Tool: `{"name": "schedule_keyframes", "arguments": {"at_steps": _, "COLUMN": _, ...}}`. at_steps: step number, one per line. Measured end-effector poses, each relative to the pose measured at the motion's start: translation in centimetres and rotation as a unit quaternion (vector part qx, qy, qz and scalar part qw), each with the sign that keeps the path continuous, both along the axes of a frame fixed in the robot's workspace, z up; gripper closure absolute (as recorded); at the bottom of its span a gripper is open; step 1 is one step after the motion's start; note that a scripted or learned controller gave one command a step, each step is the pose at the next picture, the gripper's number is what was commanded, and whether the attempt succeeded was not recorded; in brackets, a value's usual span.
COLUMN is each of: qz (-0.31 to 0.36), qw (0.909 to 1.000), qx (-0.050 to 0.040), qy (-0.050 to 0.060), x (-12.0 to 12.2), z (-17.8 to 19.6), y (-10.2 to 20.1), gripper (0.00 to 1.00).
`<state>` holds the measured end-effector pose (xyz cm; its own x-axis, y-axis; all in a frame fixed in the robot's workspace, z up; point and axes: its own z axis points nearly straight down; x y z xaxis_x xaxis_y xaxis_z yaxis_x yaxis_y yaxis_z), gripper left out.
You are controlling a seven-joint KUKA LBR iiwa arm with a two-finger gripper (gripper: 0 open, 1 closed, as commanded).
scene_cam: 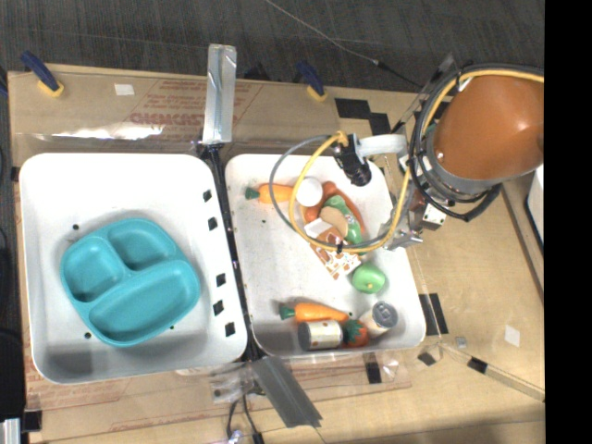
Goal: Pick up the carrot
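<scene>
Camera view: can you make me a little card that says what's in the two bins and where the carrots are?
left bin: holds a teal plate with three sections
right bin: holds toy food and small cans
far carrot: lying in the right bin's back-left corner
near carrot: lying by the right bin's front wall, beside a small can
green fruit: right side of the right bin
arm: over the right bin's right edge
carrot picked up: not yet, both lie in the bin
</scene>
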<state>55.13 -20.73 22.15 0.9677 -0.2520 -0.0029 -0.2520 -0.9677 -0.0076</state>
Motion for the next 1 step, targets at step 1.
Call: {"name": "schedule_keyframes", "arguments": {"at_steps": 1, "qz": 0.000, "qw": 1.0000, "qx": -0.0011, "qy": -0.002, "x": 0.07, "z": 0.24, "y": -0.01, "gripper": 0.00}}
